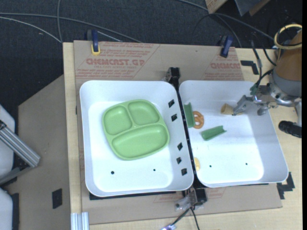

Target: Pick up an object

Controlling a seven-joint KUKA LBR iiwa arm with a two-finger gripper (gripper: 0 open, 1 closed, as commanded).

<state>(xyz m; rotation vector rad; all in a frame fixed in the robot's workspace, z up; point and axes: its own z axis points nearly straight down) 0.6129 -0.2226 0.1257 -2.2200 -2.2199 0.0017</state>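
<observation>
My gripper (249, 110) hangs low over the back of the right bin (268, 171), open, with nothing between its fingers. A small tan block (226, 109) lies just left of the left fingertip (236, 111), close to it or touching. A flat green piece (213, 132) lies nearer the bin's middle. Against the divider sit an orange pretzel-like ring (197, 120) and a green strip (188, 114). A small yellow bit (196, 165) rests at the bin's front left wall.
The left bin (96, 176) holds a green divided plate (135, 129). The arm's orange band (290, 66) and wrist stand over the right bin's back right corner. Cables (259, 66) run along the bench's far right.
</observation>
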